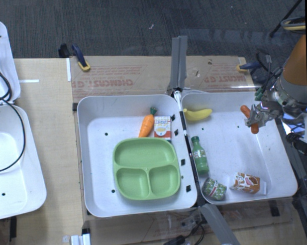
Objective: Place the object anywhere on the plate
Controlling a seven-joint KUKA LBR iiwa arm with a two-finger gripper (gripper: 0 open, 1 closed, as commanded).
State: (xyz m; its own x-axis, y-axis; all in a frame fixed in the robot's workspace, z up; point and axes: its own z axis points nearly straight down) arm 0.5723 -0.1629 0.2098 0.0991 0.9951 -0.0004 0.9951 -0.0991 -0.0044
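A green three-compartment plate [146, 168] lies in the left bin [94, 146]. My gripper [254, 119] hangs over the right bin's [276, 185] far right part, well away from the plate. It is shut on a small orange object [245, 110], whose ends stick out on both sides of the fingers. The middle of that object is hidden by the fingers.
A carrot [146, 124] and a small juice box [162, 127] lie just behind the plate. The right bin holds a banana [198, 113], a green bottle [199, 155], a green crumpled pouch [214, 188] and an orange-white carton [247, 183]. A grey divider [179, 63] stands between the bins.
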